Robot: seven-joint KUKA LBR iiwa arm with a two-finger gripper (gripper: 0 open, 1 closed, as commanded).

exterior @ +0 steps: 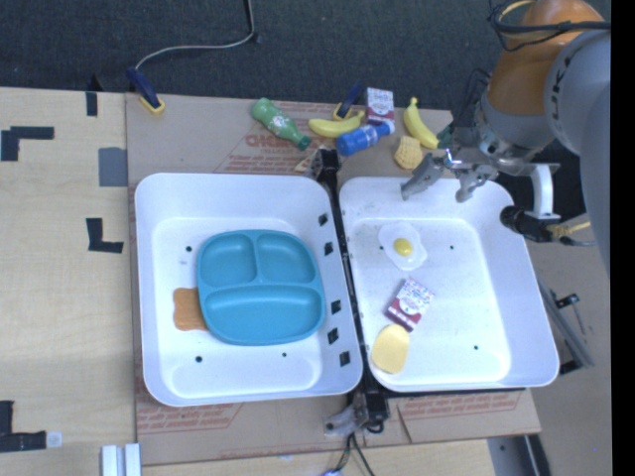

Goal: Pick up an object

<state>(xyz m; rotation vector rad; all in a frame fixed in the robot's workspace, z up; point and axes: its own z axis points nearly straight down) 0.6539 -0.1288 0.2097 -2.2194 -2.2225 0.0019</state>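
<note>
Gripper point(444, 177): I see it spread, holding nothing, above the right bin's point(516, 365) far rim.
Bin contents: fried egg point(402, 247), small carton point(409, 302) (label blurred), perhaps a lemon point(390, 348).

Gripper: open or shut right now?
Open. The gripper hangs over the right bin's far rim with its two fingers splayed apart, nothing between them.

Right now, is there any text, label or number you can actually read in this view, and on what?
None reads clearly.
Cardboard under the bins: red print, too blurred to read.
Small packet in the right bin: red and white label, illegible.
Small box behind the bins: print too small.
Green bottle and blue bottle: labels unreadable.
</note>
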